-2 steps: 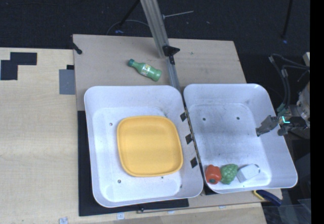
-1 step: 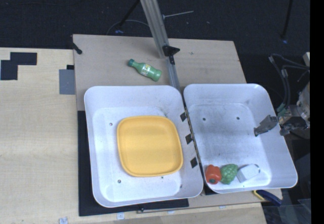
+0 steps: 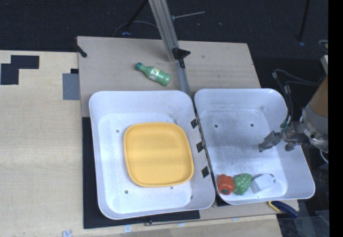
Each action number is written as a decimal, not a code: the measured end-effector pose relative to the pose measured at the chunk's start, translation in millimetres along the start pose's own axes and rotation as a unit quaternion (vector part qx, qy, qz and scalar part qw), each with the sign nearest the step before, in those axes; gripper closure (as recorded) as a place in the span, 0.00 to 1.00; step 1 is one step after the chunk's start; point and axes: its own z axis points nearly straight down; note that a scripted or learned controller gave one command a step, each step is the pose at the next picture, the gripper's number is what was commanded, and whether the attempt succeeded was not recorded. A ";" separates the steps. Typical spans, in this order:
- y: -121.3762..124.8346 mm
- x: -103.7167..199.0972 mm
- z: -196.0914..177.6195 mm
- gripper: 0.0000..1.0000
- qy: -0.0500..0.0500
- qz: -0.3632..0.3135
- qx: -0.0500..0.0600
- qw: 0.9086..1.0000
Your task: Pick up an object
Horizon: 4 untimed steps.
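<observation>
— How's the light in here?

— Even and soft from above. The two white bins (image 3: 244, 110) are bright but not blown out, and the yellow plate (image 3: 158, 153) throws barely a thin shadow on its near edge.

— And the far side?

— Dim; the dark floor swallows the cables. The whole picture is a little grainy, and the gripper (image 3: 276, 142) looks slightly soft.

Dark floor (image 3: 241, 5), cables; pale wood bench (image 3: 37, 139).
</observation>
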 end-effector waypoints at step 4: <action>2.2 5.8 18.2 1.00 -0.001 0.001 -0.004 1.000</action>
